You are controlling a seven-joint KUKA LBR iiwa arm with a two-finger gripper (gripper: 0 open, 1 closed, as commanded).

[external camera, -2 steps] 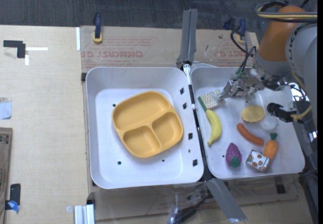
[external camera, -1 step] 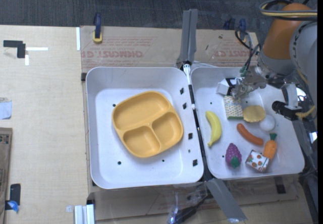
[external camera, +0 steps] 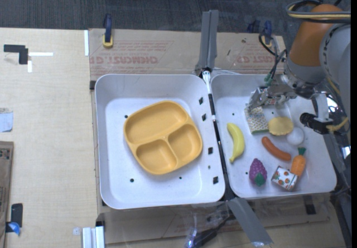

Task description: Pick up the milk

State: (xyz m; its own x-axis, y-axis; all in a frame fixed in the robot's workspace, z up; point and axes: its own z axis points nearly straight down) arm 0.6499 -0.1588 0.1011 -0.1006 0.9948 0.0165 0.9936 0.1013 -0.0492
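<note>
We see the milk (external camera: 285, 179) untouched, just right of the grapes (external camera: 257, 171). Pincer (external camera: 261, 101) hovers well above-left; can't tell its state. Grasp remains.

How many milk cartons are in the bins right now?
1. The milk carton lies at the near right corner of the right bin, beside the carrot. More could be hidden under the arm.

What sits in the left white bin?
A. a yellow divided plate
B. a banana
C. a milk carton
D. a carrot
A: the yellow divided plate lies in the left bin, while the banana, carrot and milk carton are all in the right bin.
</note>
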